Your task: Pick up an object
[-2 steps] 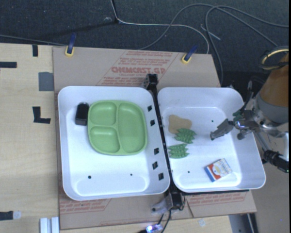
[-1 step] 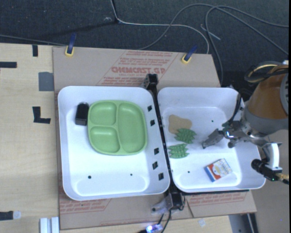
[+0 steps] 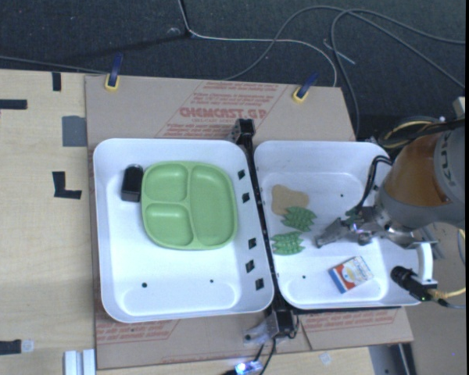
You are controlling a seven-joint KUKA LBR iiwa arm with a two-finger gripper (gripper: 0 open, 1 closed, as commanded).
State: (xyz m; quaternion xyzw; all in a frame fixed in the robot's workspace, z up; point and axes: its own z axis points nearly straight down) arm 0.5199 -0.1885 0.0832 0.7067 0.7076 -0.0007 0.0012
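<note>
Leaves (image 3: pixel 295 218) and tan piece (image 3: pixel 285 198) lie beside the tool (image 3: pixel 322 238); its opening unclear

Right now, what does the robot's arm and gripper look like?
The arm is grey and rounded, with a broad orange band above the wrist. Black cables loop beside it. The gripper is slim, grey metal, tapering to a narrow tip.

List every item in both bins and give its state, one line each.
green divided plate: flat in the left bin, compartments bare
black block: left of the plate, touching its rim
tan piece: flat, right bin
two green leafy pieces: lying apart
small card box: flat, untouched
gripper: low, holding nothing
</note>
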